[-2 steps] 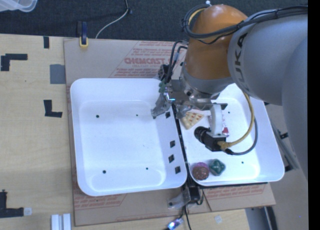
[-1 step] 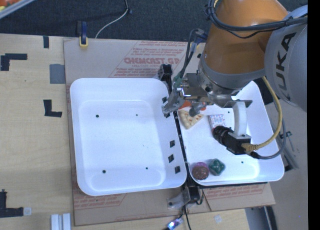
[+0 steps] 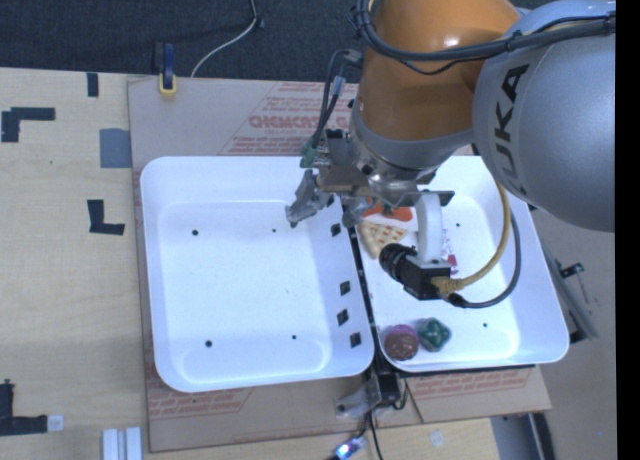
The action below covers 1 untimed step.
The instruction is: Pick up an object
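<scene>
My gripper [image 3: 325, 210] hangs over the top of the divider between the two white bins, below the orange wrist band. Its grey fingertips [image 3: 300, 211] stand apart, so it is open, and I see nothing between them. In the right bin [image 3: 520, 298], just right of the gripper, lie an orange-red piece [image 3: 388, 215] and a tan waffle-patterned piece [image 3: 380, 238]. A white and pink object [image 3: 436, 240] lies beside them. Near that bin's front edge sit a brown-purple round object [image 3: 402, 342] and a green object [image 3: 434, 333]. The arm hides part of the right bin.
The left bin [image 3: 240, 288] shows bare white floor with a few small dark dots. Both bins rest on a cardboard sheet [image 3: 200, 118] on the wooden bench. A black connector with a tan cable [image 3: 415, 275] hangs from the wrist over the right bin.
</scene>
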Each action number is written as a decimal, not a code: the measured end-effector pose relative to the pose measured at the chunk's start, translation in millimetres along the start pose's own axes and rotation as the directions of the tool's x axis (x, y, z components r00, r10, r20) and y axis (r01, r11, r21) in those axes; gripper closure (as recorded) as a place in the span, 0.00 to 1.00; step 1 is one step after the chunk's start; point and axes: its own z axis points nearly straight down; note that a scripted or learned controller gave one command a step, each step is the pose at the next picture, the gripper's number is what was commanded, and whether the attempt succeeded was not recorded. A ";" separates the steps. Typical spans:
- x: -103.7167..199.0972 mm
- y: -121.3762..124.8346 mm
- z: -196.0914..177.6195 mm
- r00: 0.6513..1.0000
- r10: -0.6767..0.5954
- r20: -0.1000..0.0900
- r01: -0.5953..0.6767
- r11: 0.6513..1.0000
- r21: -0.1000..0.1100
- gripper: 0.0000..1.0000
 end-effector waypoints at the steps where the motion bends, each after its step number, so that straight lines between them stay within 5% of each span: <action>1: -47.4 -20.0 -75.5 1.000 0.005 -0.002 -0.005 1.000 -0.008 1.00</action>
